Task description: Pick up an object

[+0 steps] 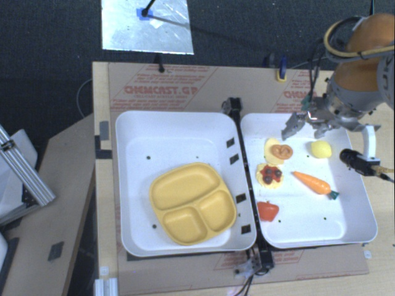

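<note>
The right bin [308, 227] holds several toy foods. A yellow piece with an orange top [278, 151] lies near the divider, with a berry tart [270, 174] just in front of it. A small yellow lemon [320, 148] sits further right, an orange carrot [311, 182] lies in the middle, and a red piece [267, 211] rests at the front left. My gripper [307, 127] hangs over the far end of this bin, above and between the yellow-orange piece and the lemon. Its fingers are spread open with nothing between them.
The left bin [142, 140] bears a yellow three-compartment tray [192, 202] at its front. A black clamp strip [242, 165] runs between the bins. A black cylindrical part [353, 159] juts from the arm over the right bin's right edge.
</note>
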`<state>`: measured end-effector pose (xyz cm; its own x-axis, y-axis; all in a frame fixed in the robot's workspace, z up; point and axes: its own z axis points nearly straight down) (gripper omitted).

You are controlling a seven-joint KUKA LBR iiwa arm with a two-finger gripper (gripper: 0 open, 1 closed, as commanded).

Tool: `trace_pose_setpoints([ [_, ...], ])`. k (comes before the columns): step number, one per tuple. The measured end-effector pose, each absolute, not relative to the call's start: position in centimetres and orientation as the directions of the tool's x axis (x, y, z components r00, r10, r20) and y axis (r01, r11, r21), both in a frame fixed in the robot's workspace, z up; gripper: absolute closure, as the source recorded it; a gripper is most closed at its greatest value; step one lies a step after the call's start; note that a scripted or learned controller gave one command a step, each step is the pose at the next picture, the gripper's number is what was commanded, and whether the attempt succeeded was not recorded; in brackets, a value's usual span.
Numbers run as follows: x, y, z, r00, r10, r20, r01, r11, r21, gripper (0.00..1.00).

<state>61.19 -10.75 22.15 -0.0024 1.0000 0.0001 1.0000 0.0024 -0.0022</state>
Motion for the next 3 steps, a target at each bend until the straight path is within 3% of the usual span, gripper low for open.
trace_pose_setpoints([
  [2, 62.2, -9.6, 11.4, -0.005, 1.000, 0.000, 1.000, 0.005, -0.002, 0.00],
  [3, 62.4, -9.7, 12.8, -0.005, 1.000, -0.001, 1.000, 0.005, 0.004, 1.00],
])
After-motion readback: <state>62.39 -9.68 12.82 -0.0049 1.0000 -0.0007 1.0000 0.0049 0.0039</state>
